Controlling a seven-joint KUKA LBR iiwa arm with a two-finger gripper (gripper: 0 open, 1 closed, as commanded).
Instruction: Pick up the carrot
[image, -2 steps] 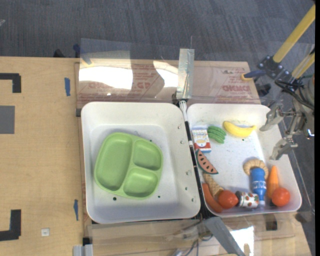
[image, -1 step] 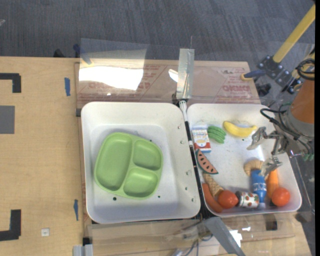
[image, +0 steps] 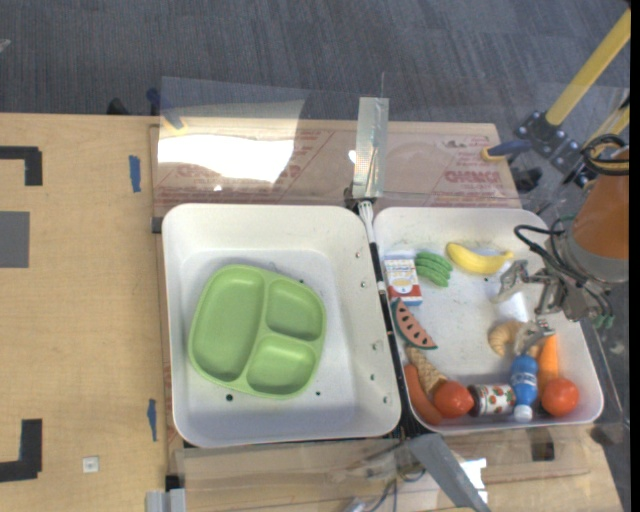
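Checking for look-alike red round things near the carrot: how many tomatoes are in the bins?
2, both along the right bin's near edge: one tomato beside the can, another tomato in the right corner. Others may be hidden.

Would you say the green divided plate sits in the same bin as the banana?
No, the green plate lies in the left bin, the banana in the right.

The bench (image: 80, 300) is bare light wood. Two white bins rest directly on it, side by side and touching along a shared edge. The right bin (image: 470, 225) lies under the gripper (image: 530, 300); the left bin (image: 180, 400) sits well off to the gripper's far side, across that edge. Beyond both bins, a clear plastic sheet (image: 240, 160) lies flat on the bench, reflecting light. Black marks (image: 25, 165) sit farthest from the gripper.
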